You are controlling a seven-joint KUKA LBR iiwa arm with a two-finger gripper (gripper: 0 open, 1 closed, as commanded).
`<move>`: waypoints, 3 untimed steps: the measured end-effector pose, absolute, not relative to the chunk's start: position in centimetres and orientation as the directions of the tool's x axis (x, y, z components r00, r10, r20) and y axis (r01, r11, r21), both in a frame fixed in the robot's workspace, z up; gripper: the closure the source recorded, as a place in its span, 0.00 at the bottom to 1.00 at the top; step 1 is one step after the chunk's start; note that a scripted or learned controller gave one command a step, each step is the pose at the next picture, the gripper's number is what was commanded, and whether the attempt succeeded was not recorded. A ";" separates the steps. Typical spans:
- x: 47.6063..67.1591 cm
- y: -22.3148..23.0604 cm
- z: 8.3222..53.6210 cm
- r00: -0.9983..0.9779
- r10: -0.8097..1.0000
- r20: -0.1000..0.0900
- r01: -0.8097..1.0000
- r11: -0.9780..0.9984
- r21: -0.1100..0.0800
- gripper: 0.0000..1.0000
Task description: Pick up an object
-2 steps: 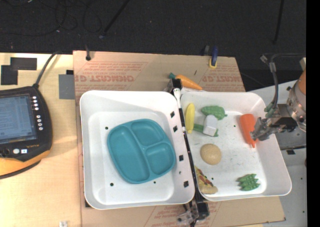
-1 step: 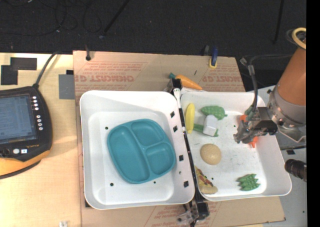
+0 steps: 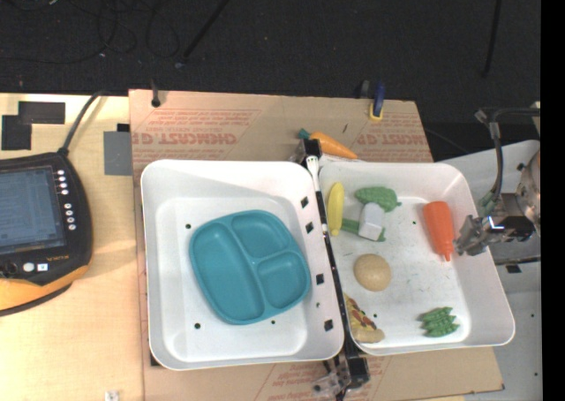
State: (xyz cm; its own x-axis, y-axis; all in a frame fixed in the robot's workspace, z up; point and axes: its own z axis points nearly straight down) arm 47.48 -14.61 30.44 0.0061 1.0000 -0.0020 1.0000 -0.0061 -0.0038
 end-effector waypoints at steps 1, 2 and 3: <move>47.6 -12.4 30.6 -0.001 1.000 0.001 1.000 0.001 -0.003 1.00; 47.6 -8.5 29.3 -0.004 1.000 0.002 1.000 0.004 -0.005 1.00; 47.6 -8.7 30.4 -0.002 1.000 0.001 1.000 0.002 -0.006 1.00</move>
State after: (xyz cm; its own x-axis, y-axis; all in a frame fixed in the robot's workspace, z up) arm 47.59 -8.67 30.35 -0.0017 1.0000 0.0008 1.0000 0.0017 -0.0058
